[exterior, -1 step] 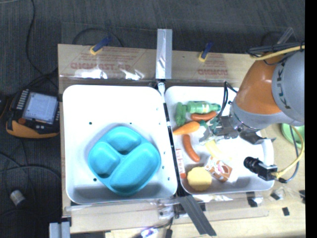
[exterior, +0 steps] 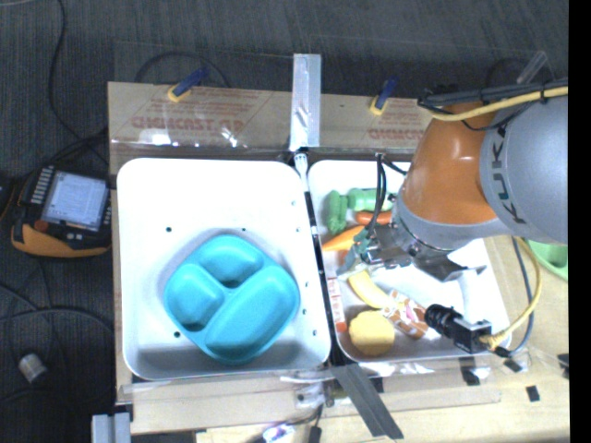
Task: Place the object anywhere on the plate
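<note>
Desk holds two bins; plate waits in the left one. Arm hangs over right-bin clutter: pick step, you judge. Pincer state: cannot tell. Next, lift something and carry left.

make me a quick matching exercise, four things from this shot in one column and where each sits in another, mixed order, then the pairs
Things:
1. blue plate
2. yellow potato-like food
3. green vegetable
4. handheld screen device

Places:
A. near end of the right bin
B. on the floor, left of the bench
C. left bin
D. far end of the right bin

Pairs: 1-C, 2-A, 3-D, 4-B
</note>
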Motion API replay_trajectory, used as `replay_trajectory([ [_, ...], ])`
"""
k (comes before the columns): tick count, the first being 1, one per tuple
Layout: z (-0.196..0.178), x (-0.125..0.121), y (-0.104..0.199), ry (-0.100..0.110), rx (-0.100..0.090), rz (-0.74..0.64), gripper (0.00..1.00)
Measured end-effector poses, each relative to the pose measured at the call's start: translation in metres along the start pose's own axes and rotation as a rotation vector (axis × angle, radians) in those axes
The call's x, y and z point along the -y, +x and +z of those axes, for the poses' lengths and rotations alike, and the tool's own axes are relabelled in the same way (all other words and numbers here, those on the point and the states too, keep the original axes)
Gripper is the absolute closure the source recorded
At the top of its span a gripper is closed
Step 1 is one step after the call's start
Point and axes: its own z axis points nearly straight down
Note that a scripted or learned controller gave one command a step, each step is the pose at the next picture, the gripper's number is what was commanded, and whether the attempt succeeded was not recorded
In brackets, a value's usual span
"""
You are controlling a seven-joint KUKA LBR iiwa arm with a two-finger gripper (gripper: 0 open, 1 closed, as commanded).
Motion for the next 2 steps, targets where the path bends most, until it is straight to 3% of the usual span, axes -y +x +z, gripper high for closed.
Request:
replay_trajectory([
  [1,0.0418,-0.0082,0.0649,0.002,0.000,-0.206,1.00],
  [2,0.0417,-0.0083,0.0649,0.002,0.000,-0.206,0.00],
])
